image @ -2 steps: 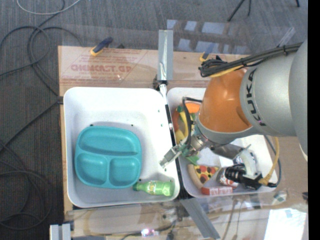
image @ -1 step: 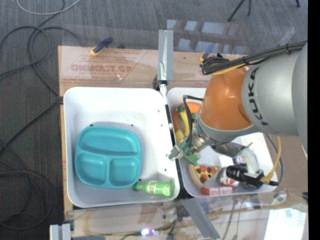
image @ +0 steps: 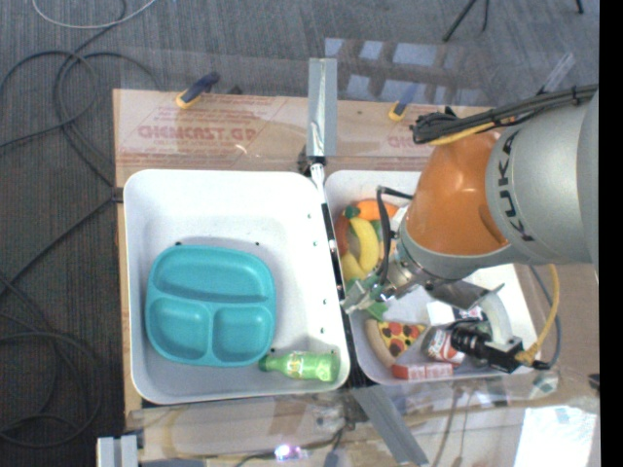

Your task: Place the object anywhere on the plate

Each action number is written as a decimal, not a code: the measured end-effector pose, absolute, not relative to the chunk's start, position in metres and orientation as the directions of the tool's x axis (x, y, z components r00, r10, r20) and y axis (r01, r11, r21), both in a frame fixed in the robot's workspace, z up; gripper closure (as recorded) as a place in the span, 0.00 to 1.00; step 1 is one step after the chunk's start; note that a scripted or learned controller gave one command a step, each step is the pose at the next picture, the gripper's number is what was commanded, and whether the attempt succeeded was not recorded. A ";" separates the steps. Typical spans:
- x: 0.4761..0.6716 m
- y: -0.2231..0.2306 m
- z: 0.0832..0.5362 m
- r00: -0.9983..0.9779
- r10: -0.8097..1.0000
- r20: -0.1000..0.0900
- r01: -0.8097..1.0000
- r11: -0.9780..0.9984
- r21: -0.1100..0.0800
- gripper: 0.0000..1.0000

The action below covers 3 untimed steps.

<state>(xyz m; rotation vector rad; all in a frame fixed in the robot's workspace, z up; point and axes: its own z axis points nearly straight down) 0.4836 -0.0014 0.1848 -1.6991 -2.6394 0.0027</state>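
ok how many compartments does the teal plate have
3. On the teal plate in the left bin: one long compartment across the top, two smaller ones side by side below it. All three show fully; a green bottle lies just off its lower right corner.

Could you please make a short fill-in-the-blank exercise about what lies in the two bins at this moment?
1. The teal plate lies in the ____ bin of the camera view.
2. The plate has ____ compartments.
3. The green bottle lies on the bin floor, ____ the plate.
4. The banana lies in the ____ bin, where the end effector is.

Missing words: left; three; beside; right
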 end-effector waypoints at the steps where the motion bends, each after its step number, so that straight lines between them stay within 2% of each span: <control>1: 0.483 0.083 0.221 -0.301 0.953 -0.001 0.953 0.301 -0.004 1.00; 2: 0.482 0.041 0.182 0.019 1.000 -0.002 1.000 -0.019 -0.006 1.00; 3: 0.483 0.006 0.182 0.078 0.997 -0.002 0.997 -0.078 -0.005 1.00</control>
